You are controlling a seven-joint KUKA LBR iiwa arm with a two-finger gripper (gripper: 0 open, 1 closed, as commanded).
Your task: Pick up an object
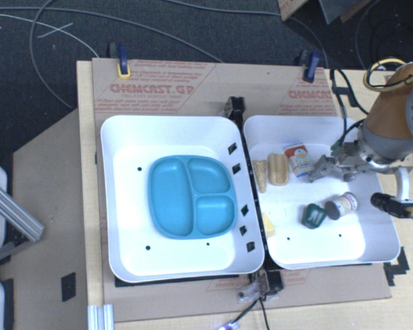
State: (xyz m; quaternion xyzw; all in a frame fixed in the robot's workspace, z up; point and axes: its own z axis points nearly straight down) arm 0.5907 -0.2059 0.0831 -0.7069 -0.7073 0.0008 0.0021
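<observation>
The end effector point(325, 168) hangs low inside the right bin point(372, 243), its grey fingers pointing toward a small white carton with a red patch point(298, 159); whether the fingers are spread or pressed together cannot be told, and nothing is visibly between them. Just beyond the carton, toward the bins' shared wall, lie two tan bread-like pieces point(272, 171) side by side. Nearer the camera than the end effector, a small bottle point(341, 204) lies on its side, touching a dark green object point(314, 216). The grey arm with its orange band point(392, 112) rises from the end effector toward the right. The left bin point(120, 163) holds a blue divided plate point(192, 196) at its centre. Both bins sit on a cardboard-covered worktop point(158, 81).
</observation>
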